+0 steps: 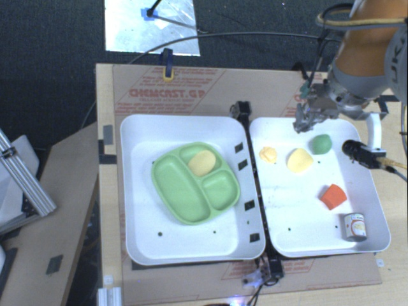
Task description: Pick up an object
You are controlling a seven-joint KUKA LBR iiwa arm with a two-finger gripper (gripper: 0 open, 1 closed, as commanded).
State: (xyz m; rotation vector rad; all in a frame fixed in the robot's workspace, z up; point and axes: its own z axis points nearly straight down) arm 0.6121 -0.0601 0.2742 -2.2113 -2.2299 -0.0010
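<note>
Nearest us in the right bin we see a small can, then an orange block, a yellow lump and a green ball. Behind them the gripper hangs over the bin's far edge, just left of the ball. We cannot tell how it is set.

Bright overhead light washes out the white bins; foil sheet glares; soft focus, faint shadows throughout.

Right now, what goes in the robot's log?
gripper above right bin's far edge | holding nothing seen | nearest: green ball | pick not yet done
</note>
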